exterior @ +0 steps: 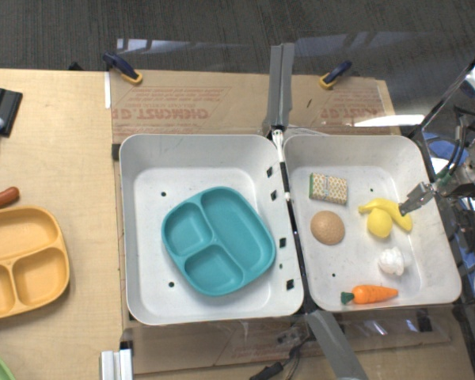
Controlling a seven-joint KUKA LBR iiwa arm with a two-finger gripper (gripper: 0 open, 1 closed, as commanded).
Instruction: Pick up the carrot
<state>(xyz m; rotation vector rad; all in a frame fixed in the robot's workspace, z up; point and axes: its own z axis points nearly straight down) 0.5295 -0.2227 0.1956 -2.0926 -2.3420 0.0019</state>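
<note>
Carrot (370, 294) lying at lower right of frame, in right bin (435, 172). Gripper (416, 200) above it, beside banana (386, 210); finger state impossible to tell.

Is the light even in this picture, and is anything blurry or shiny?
Camera view: soft, even light, with faint shadows under the carrot and teal plate; a bright glare strip beyond the right bin; the gripper looks slightly blurred against the cluttered edge.
</note>
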